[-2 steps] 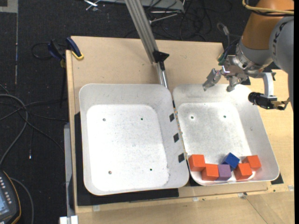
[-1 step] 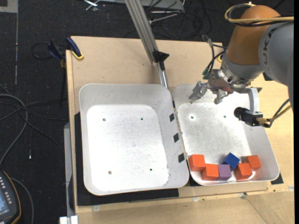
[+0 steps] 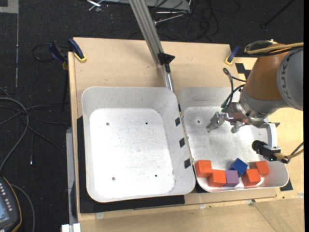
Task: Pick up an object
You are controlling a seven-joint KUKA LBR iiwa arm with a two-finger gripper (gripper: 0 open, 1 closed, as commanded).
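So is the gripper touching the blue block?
Apart. The camera view shows the gripper above bare bin floor, with a clear gap to the blue block near the bin's front edge.

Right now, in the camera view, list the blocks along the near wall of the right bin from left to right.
Orange block → second orange block → purple block → blue block → third orange block → fourth orange block.

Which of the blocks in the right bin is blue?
The blue block, in the cluster at the near edge of the right bin. Beside it lie a purple block and orange blocks, no other blue one.
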